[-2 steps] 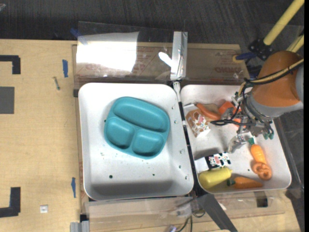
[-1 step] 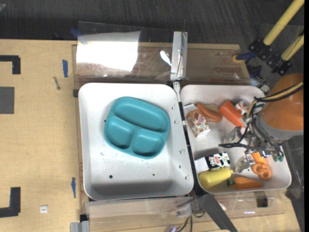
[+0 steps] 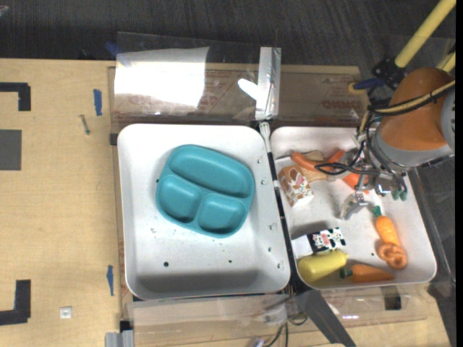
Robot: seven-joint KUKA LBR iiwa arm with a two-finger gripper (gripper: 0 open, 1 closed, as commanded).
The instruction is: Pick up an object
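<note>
The right bin [image 3: 427,226] holds several small items. An orange carrot [image 3: 317,163] lies at its far left, beside a brown and white patterned pouch [image 3: 295,185]. A black and white cow toy [image 3: 328,240] sits above a yellow banana-like piece [image 3: 322,266] near the front. Another carrot [image 3: 370,272] lies along the front wall, and an orange carrot with a green tip [image 3: 388,238] rests at the right. My gripper [image 3: 354,205] hangs low over the bin's middle, over bare floor between the pouch and the right carrot. The grey arm with its orange band [image 3: 414,118] rises behind it.
The left bin [image 3: 137,194] carries a teal divided plate [image 3: 205,190]. Clear plastic sheeting [image 3: 195,85] stands behind both bins. A yellow pole [image 3: 430,24] slants at the top right. Cables [image 3: 340,168] hang from the wrist over the right bin's far side.
</note>
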